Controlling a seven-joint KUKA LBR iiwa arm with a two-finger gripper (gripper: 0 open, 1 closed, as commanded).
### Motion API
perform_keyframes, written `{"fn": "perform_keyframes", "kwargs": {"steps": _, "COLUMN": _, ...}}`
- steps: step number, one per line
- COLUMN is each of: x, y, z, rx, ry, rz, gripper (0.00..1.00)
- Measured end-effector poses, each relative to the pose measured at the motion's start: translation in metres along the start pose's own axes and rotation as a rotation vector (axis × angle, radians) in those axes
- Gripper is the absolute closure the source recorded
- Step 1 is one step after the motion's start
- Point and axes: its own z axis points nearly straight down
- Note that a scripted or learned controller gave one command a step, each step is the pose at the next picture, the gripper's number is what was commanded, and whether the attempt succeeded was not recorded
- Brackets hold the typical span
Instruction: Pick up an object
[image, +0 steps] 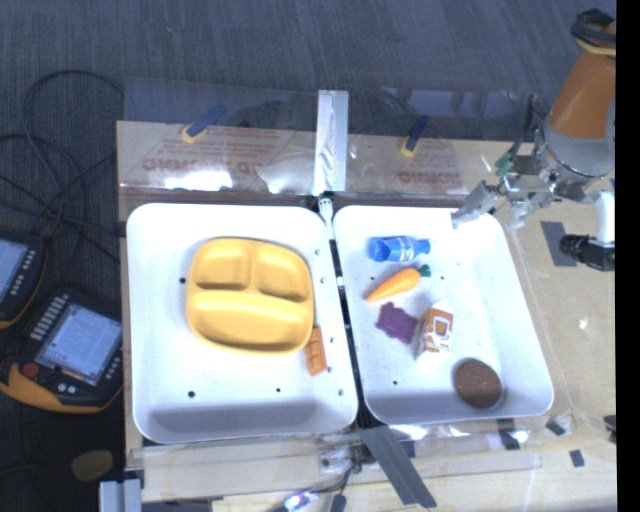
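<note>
The right bin (520, 300) holds a blue bottle (398, 247) lying on its side, a carrot (393, 283) just below it, a purple piece (397, 322), a small orange-and-white carton (436, 330) and a brown round object (478, 382) near the front right corner. My gripper (493, 210) hangs over the bin's back right corner, above and to the right of the bottle. It is open, with nothing between its fingers.
In the left bin (160, 390) a yellow divided plate (250, 293) lies with a small orange object (316, 352) beside its right edge. The divider between the bins (340, 300) runs down the middle. Cables and a handheld controller (70, 345) lie at the far left.
</note>
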Motion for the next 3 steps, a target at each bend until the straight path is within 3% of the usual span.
{"fn": "perform_keyframes", "kwargs": {"steps": 1, "x": 0.026, "y": -0.031, "z": 0.101, "rx": 0.002, "ry": -0.001, "rz": 0.010, "gripper": 0.00}}
{"fn": "perform_keyframes", "kwargs": {"steps": 2, "x": 0.043, "y": -0.097, "z": 0.145, "rx": -0.013, "ry": -0.003, "rz": -0.011, "gripper": 0.00}}
{"fn": "perform_keyframes", "kwargs": {"steps": 3, "x": 0.043, "y": -0.096, "z": 0.136, "rx": -0.017, "ry": -0.003, "rz": -0.010, "gripper": 1.00}}
